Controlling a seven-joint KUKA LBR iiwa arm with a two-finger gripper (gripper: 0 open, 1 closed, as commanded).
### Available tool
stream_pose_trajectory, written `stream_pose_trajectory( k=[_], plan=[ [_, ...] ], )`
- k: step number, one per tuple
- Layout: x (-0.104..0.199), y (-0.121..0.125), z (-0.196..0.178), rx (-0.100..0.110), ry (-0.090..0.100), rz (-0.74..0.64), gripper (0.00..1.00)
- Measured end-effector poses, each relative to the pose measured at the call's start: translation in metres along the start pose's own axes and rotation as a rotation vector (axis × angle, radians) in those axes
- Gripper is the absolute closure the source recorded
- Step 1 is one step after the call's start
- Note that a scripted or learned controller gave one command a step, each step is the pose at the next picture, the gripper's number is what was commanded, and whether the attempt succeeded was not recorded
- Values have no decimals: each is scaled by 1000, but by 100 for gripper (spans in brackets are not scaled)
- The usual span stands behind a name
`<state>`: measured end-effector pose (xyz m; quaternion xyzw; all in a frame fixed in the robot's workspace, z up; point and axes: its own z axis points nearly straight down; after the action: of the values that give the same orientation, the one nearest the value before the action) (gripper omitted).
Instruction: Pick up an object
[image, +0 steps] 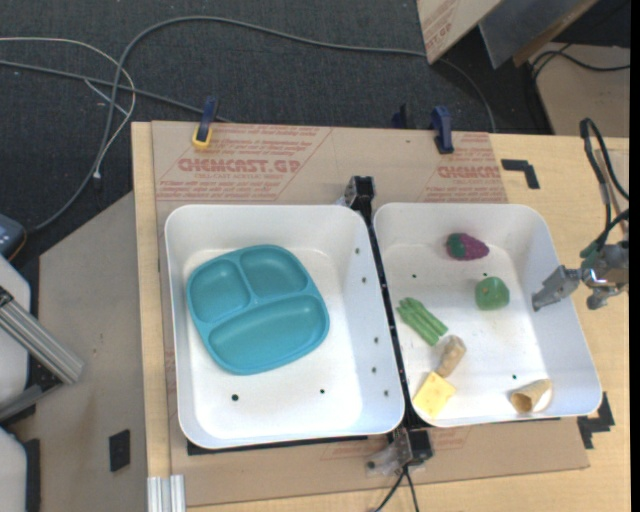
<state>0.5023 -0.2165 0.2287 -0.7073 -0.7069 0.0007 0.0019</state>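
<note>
Brown cardboard covered the bench, clamped at its far edge by two blue clamps, above dark carpet strewn with cables. Two white bins sat side by side. The left bin carried a teal divided plate. The right bin held a purple piece, a green ball, a green pod, a tan piece, a yellow wedge and a tan shell. The gripper hung at that bin's right edge, holding nothing; its opening could not be told.

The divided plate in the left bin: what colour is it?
Teal blue, plain with no pattern. The divided plate shows clearly in the camera view, lying in the left bin.
</note>
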Motion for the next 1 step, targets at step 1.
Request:
stream_pose_trajectory(
  k=[1],
  plan=[
    [0, 1, -1, -3, -1, -1, 0]
  ],
)
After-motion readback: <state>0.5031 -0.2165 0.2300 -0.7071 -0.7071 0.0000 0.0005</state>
